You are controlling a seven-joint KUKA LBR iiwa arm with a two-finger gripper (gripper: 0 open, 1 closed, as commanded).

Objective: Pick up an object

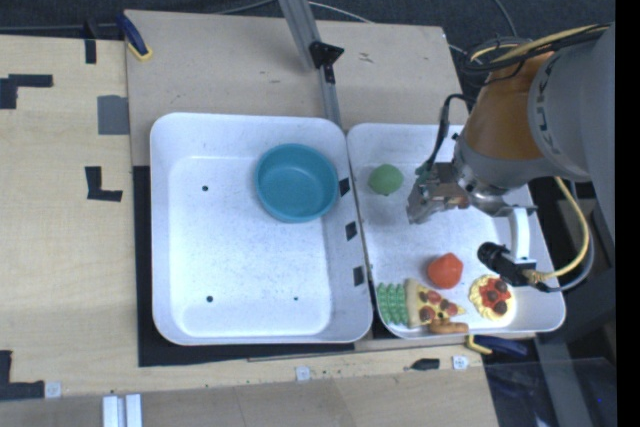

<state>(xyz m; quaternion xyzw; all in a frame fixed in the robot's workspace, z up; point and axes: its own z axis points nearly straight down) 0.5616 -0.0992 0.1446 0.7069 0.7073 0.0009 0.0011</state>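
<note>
My gripper (420, 208) hangs over the middle of the right bin (400, 245), just right of and slightly below a green ball (385, 179). Nothing shows between its fingers. A red tomato-like ball (445, 269) lies below the gripper toward the bin's near side. A pizza slice toy (425, 305) rests along the near edge, and a small round yellow toy with red spots (492, 296) sits in the near right corner. A blue bowl (296, 181) stands in the left bin, at its upper right.
The left bin (220, 255) adjoins the right one along a shared rim. A grey metal pole (300, 15) slants down from the top toward the bins' far edge. Cables loop around the arm (520, 125) at the right.
</note>
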